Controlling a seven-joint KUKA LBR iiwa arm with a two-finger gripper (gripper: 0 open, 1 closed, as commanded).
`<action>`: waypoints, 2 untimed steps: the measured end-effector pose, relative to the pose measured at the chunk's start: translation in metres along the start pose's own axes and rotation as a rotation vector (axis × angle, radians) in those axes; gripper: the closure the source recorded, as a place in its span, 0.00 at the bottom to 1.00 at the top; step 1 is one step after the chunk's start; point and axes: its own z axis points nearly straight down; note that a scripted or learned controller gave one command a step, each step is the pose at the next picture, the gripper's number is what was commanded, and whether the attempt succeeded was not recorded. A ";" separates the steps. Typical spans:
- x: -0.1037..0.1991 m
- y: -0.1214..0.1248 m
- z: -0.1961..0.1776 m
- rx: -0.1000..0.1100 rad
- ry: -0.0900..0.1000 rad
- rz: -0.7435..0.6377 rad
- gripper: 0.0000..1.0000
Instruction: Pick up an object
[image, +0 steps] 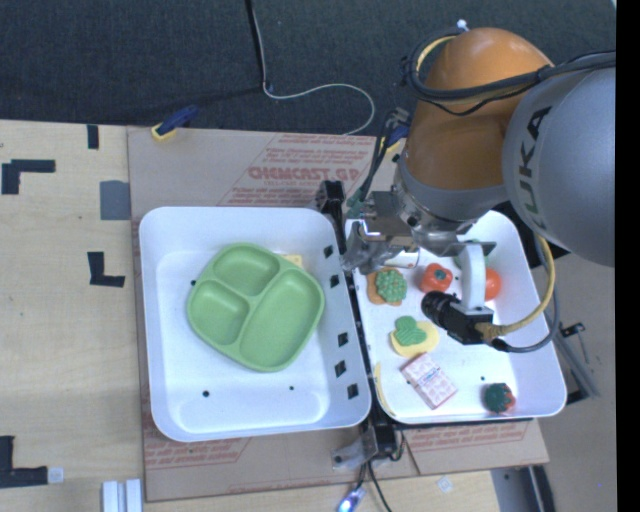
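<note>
The arm reaches in over the right bin, and its gripper hangs low near the bin's upper left corner. Whether the gripper is apart or together cannot be told, because the wrist covers it from above.

Several small toys lie in this bin. Nearest to the gripper, just below it, is a round orange piece with a green top. To its right lies a red tomato-like toy, partly behind the black cable fitting. Lower there is a yellow piece with a green leaf, then a flat pink and white packet, and a dark green ball near the bottom right corner. The green divided plate rests in the left bin.

The toys seem light and probably soft or rubbery, not fragile. The orange piece looks like the easiest target; a hold across its middle, from both sides, should work. The flat packet would likely be hard to take, since it lies low on the floor.
</note>
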 end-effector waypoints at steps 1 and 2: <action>0.058 -0.015 0.083 0.022 -0.005 0.001 1.00; 0.054 -0.040 -0.054 0.001 0.000 0.004 1.00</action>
